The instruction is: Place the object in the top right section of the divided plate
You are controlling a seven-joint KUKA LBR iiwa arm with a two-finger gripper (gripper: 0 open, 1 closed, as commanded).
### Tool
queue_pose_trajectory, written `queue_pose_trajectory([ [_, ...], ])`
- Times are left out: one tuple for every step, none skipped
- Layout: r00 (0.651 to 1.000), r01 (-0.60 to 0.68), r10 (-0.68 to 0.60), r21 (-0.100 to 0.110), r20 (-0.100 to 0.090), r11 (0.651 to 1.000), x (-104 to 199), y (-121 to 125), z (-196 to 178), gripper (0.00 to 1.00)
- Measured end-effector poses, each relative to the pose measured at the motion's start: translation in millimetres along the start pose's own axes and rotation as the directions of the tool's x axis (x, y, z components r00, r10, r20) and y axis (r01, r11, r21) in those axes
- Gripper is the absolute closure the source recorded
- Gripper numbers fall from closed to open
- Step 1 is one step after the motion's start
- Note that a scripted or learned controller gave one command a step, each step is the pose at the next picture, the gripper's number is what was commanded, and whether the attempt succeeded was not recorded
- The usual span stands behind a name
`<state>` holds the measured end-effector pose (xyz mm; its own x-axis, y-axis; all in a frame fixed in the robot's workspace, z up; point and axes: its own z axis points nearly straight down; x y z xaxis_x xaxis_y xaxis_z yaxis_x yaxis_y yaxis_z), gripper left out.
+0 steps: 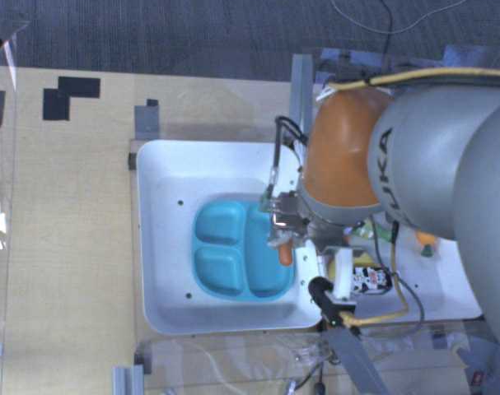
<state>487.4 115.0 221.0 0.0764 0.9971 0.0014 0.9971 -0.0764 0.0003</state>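
- Bench (60, 245), pale wood. Left bin (167, 245) sits on it near the middle of the view; right bin (447, 290) is just beside it, mostly covered by the arm.
- Nearest item: small black-and-white patterned object (370, 280) in the right bin, close to that bin's near left corner. Too small to identify.
- Blue divided plate (221, 271) lies flat in the left bin, toward its right side. Two small sections on the plate's left, one above the other; one long section down its right.
- Small orange object (284, 256), the task's thing, is at the right rim of the plate, over the edge of the long right section. It is right against the lower tip of the gripper. Cannot tell whether it rests on the plate or is lifted.
- Gripper (282, 241) hangs over the plate's right edge, just above the orange object. Cannot tell whether it is open or closed, nor whether it has hold of the object; metal parts blur together there.
- Green item (363, 232) in the right bin, partly under the wrist.
- Small orange-and-green piece (426, 240) further right in the same bin, by the arm's grey shell.
- Arm (431, 155), with its orange band (344, 151) above the wrist, reaches in from the right.
- Grey bracket (147, 120) at the left bin's far left corner.
- Black tape marks (68, 97) on the bench's far left.
- Farthest: thin cable (373, 11) looped on dark carpet.
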Motion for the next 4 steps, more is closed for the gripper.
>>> queue_pose_trajectory([
  [0.997, 0.080, -0.080, 0.000, 0.001, 0.997, 17.2, 20.9, 22.6, 1.00],
  [0.989, 0.149, -0.149, 0.000, 0.001, 0.989, 20.0, 20.8, 24.8, 1.00],
  [0.866, 0.501, -0.501, -0.001, 0.001, 0.866, -4.2, 1.1, 21.1, 1.00],
  [0.880, 0.475, -0.475, -0.001, 0.001, 0.880, 87.1, 59.1, 9.9, 1.00],
])
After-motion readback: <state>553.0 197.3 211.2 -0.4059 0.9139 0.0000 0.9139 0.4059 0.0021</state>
